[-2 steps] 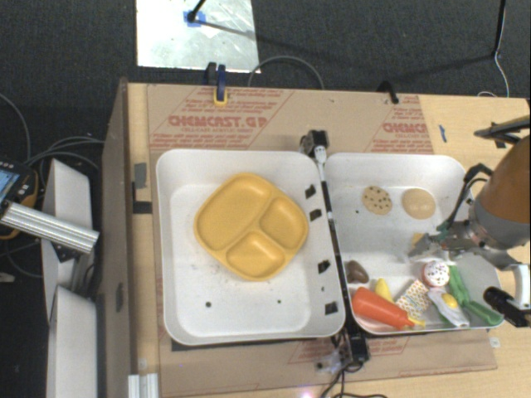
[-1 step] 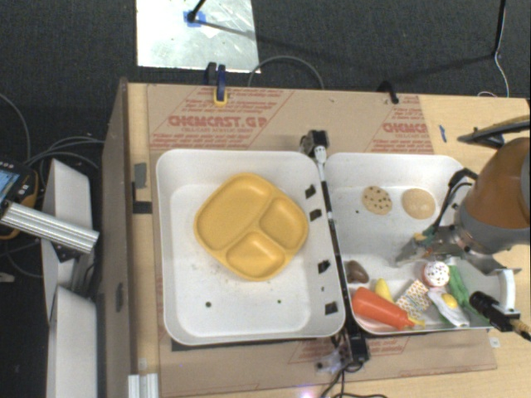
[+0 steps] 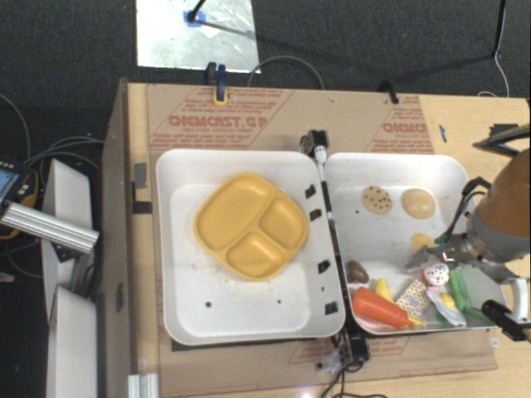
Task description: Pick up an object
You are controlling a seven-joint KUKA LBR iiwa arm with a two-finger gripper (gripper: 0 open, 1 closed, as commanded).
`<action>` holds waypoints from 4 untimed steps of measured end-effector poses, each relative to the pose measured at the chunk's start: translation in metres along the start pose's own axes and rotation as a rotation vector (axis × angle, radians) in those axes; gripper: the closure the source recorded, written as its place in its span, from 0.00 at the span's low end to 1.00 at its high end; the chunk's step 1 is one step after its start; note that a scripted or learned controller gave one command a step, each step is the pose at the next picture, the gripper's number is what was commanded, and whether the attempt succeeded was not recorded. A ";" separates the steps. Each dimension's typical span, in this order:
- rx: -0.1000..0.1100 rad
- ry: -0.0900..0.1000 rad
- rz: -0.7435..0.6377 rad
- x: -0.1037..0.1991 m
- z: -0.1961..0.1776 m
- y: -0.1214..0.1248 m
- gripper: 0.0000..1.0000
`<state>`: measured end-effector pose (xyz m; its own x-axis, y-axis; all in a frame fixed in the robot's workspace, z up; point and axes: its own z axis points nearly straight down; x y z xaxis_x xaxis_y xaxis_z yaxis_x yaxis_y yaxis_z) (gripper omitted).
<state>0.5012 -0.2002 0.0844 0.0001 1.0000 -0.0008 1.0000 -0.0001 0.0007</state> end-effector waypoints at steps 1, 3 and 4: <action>-0.010 -0.001 -0.009 0.009 -0.002 0.095 0.00; -0.003 -0.001 -0.003 -0.007 -0.011 0.037 1.00; -0.002 0.000 -0.003 -0.006 -0.010 0.037 0.00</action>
<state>0.5377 -0.2066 0.0948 -0.0026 1.0000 -0.0010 1.0000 0.0026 0.0030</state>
